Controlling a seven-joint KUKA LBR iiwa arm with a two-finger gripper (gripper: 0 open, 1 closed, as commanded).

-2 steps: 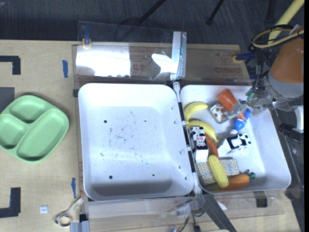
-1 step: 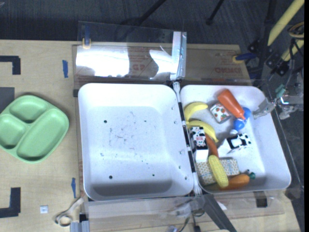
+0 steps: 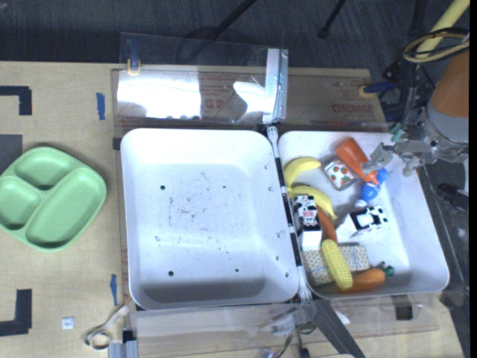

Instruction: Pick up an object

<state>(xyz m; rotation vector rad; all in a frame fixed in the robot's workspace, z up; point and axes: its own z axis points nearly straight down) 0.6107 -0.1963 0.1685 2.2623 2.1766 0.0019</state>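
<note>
Two white bins are seen from above. The left bin [image 3: 197, 215] occupies the centre of the frame; the right bin [image 3: 417, 237] lies at centre right. The objects are gathered in the right bin: a banana [image 3: 299, 170] near its upper left, an orange bottle [image 3: 355, 157] (blue-capped) at its top, a corn cob [image 3: 336, 264] and a carrot [image 3: 367, 278] along its lower edge. The gripper [image 3: 400, 151] is seen at the bin's upper right rim, just beside the bottle; whether its fingers are apart or together cannot be told. A green divided plate [image 3: 49, 198] rests at far left.
</note>
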